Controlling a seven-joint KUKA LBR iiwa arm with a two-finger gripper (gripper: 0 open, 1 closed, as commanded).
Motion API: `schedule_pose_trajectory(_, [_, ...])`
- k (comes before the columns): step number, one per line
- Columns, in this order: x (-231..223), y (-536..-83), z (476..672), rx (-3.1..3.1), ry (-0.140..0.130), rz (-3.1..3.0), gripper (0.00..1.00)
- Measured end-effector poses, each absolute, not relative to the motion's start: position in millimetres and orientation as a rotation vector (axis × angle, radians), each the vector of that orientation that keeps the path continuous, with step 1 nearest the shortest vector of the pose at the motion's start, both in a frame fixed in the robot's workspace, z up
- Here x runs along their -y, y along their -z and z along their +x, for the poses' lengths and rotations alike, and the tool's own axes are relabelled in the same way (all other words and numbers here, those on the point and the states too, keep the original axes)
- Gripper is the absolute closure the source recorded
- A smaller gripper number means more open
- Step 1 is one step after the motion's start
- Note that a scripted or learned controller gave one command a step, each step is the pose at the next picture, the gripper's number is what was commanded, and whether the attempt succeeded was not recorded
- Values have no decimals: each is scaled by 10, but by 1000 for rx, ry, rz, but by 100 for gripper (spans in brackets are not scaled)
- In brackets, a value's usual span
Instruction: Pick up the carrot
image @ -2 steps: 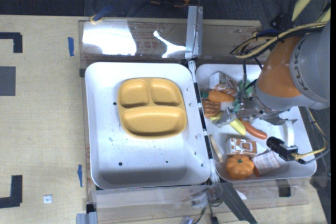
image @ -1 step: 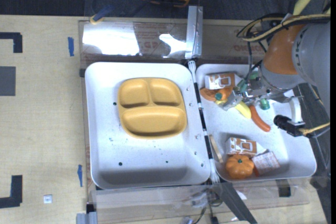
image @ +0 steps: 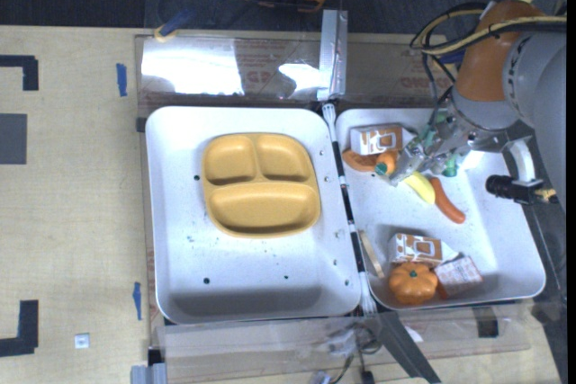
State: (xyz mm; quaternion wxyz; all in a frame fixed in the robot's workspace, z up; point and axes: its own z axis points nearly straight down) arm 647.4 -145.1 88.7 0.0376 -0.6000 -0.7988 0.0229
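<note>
Two white bins sit on the bench. The pincer (image: 430, 154) hangs low in the right bin (image: 504, 238), and I can't tell its state. Just below-right of it lies the carrot (image: 449, 200), touching a yellow piece (image: 418, 186). Left of it is a small carton (image: 376, 140), print unreadable. Further below sits a little pumpkin (image: 413, 282).

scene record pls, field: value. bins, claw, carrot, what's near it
left bin: holds a yellow divided plate
right bin: holds carrot, banana, small cartons, pumpkin
claw: low over the right bin's upper part
carrot: lying in the bin, just below-right of the claw
banana: beside the carrot, on its left
pumpkin: near front edge
task state: carrot not seen lifted
</note>
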Motion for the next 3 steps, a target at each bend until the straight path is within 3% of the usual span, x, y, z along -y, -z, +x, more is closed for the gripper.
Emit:
schedule_pose_trajectory(1, [1350, -845, 6633, 2641, -18, -1687, 0])
schedule_pose_trajectory(2, [519, -1853, 6196, 2521, 1, -1874, 0])
schedule_pose_trajectory(3, [651, -1848, 5719, 2592, 0, -1772, 0])
